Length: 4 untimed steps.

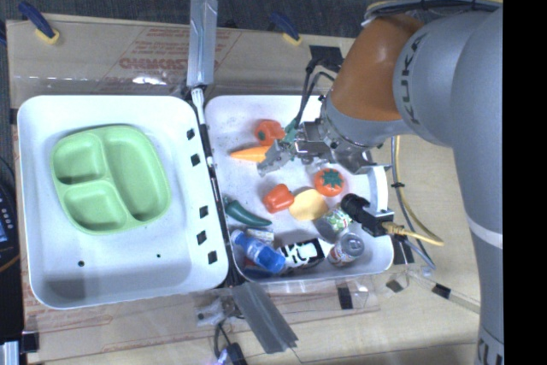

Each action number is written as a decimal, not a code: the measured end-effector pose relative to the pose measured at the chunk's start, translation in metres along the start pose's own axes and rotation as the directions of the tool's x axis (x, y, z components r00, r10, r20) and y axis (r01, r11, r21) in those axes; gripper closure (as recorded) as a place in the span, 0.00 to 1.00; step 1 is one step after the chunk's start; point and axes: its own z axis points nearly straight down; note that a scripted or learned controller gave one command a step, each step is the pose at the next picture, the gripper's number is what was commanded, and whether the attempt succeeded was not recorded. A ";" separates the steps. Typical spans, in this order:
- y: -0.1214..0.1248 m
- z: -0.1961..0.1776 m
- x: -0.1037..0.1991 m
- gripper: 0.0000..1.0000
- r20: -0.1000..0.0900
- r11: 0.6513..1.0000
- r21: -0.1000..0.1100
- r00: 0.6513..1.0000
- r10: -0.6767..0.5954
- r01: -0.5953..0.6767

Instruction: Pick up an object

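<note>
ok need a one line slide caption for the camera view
KUKA arm's gripper hovers beside a carrot in the right bin of toy food; a green divided plate sits in the left bin.

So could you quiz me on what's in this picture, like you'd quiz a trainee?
1. True or false: the green tray lies in the left bin.
2. Which toy lies nearest the pincer: A the carrot, B the blue bottle, C the tomato?
3. Fill in: the tray has ___ compartments.

Key: 1 true; 2 A; 3 three.
</note>
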 end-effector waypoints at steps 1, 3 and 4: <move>0.050 0.109 -0.003 0.00 0.002 1.000 -0.003 1.000 0.007 -0.007; 0.006 0.108 -0.096 0.00 0.002 0.994 -0.006 0.994 -0.114 0.114; 0.006 0.098 -0.096 1.00 0.003 0.993 -0.006 0.993 -0.118 0.118</move>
